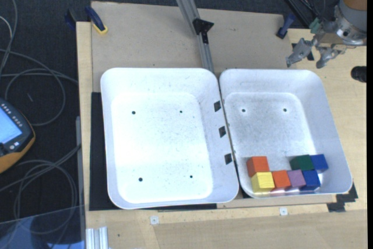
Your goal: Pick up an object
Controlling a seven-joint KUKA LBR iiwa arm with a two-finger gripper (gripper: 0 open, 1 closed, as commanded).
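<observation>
Several small coloured blocks lie bunched in the near right corner of the right bin [326, 102]: an orange block [257, 165], a yellow block [263, 181], another orange block [281, 179], a purple block [296, 178], a green block [301, 162] and two blue blocks [318, 161]. My gripper [309, 56] hangs open above the bench just beyond the far right corner of the right bin, well away from the blocks, with nothing between its fingers.
The left bin [116, 81] stands beside the right bin. A grey metal bar [185, 0] slants down from the top to the gap between the bins. Blue clamps [96, 19] sit at the bench's far corners. Cables and a pendant [11, 134] lie at left.
</observation>
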